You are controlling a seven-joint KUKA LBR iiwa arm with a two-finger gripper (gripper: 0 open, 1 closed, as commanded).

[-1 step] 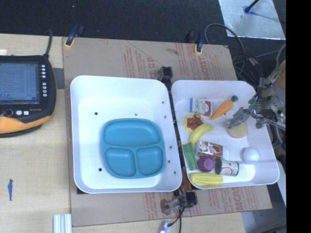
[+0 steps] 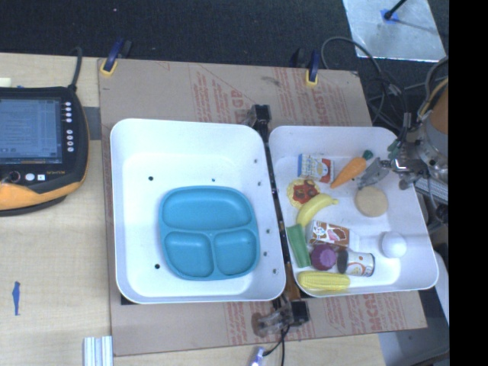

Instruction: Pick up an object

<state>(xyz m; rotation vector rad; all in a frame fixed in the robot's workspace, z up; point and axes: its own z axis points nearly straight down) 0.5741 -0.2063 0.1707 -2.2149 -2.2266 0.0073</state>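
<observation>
The right bin (image 2: 408, 204) holds several toy foods. An orange carrot (image 2: 350, 171) lies near its back, and a round tan disc (image 2: 371, 202) sits just in front of it. My gripper (image 2: 377, 173) hangs low at the bin's back right, just right of the carrot's green tip and above the tan disc. Nothing is visibly held in it. Further left are a yellow banana (image 2: 315, 208), a small carton (image 2: 315, 166) and a red and yellow piece (image 2: 303, 191).
Along the right bin's front lie a corn cob (image 2: 323, 282), a can (image 2: 358, 264), a purple piece (image 2: 323, 258), a green stick (image 2: 296, 245) and a white ball (image 2: 393, 245). The left bin (image 2: 137, 204) holds a blue divided plate (image 2: 207, 231). A tablet (image 2: 34, 139) rests at the far left.
</observation>
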